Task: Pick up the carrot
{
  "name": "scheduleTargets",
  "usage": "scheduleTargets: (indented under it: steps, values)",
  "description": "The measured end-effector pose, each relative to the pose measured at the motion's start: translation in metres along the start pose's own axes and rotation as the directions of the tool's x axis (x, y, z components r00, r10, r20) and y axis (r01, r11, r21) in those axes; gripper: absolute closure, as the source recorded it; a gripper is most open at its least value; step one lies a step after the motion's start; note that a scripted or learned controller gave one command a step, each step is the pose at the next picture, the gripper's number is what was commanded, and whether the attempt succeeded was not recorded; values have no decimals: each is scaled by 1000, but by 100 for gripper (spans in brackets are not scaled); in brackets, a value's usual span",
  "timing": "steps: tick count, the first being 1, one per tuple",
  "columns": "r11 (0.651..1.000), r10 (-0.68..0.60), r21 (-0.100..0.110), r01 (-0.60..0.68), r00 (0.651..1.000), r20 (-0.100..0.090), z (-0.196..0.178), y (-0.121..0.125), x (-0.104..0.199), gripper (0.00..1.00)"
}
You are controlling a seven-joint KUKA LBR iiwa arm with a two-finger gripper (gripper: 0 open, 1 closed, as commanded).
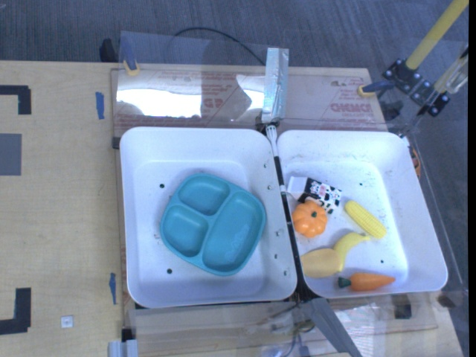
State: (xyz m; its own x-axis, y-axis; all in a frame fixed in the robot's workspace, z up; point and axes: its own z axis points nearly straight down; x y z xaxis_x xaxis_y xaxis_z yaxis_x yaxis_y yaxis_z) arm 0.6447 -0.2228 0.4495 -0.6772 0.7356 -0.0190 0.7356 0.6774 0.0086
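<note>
We want the carrot (367, 280).
It lies low on the right, against the right bin (428, 222) wall, just below the banana (348, 244). We cannot tell the pincer's state.

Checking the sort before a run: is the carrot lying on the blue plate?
No, the carrot lies in the right bin near its front edge, while the blue plate sits in the left bin.

Small orange toy carrot (370, 280) with a dark green stem end, lying flat on its side. Stem end points left, tapered tip right. It rests near the front edge of the right-hand bin.
</note>
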Motion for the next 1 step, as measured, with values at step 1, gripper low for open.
scheduleTargets:
  steps: [1]
  values:
    - [1000, 0, 0, 0, 1000, 0, 0, 0, 0, 0]
